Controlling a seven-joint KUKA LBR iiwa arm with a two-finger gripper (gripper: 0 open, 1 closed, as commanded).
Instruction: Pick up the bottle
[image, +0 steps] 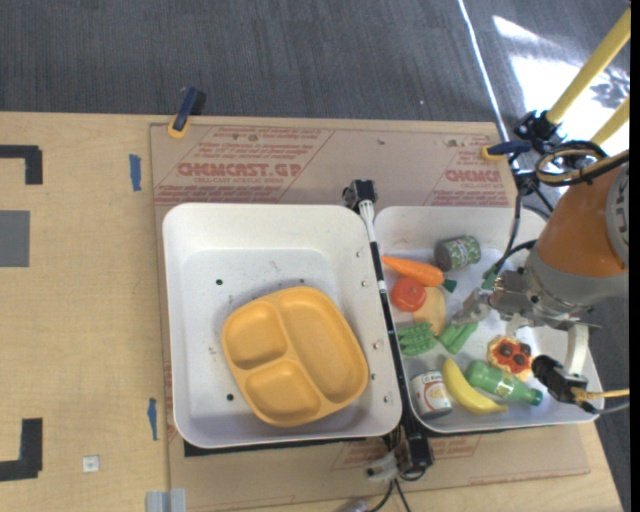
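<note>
Gripper (478, 305), finger gap unreadable, sits up-left of the green bottle (502, 383), whose long axis runs beside the banana (466, 386).

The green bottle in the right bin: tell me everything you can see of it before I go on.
The green bottle lies on its side near the front of the right bin, neck end pointing toward the view's right. It looks like glossy green plastic, darker at the neck. The yellow banana lies against its left end, and an orange-and-red toy sits just behind it. The gripper is behind it, over the other toys; nothing grips the bottle.
</note>
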